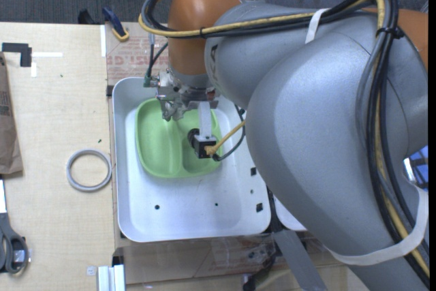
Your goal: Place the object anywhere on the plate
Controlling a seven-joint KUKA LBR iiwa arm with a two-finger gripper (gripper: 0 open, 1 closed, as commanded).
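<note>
A light green plate point(158, 144) lies in the upper part of the left white bin point(184, 215). My gripper point(176, 112) hangs over the plate's upper middle, under the orange wrist band point(197, 10). The wrist and arm cover the fingertips and whatever lies beneath them. A small black part point(202, 145) with a yellow cable sits over the plate's right side.
The grey arm point(327, 119) covers the right bin and much of the view's right. A tape ring point(88, 169) lies on the wooden bench at left. Scissors point(12, 252) rest at the bottom left, a brown bag point(8, 119) at the left edge.
</note>
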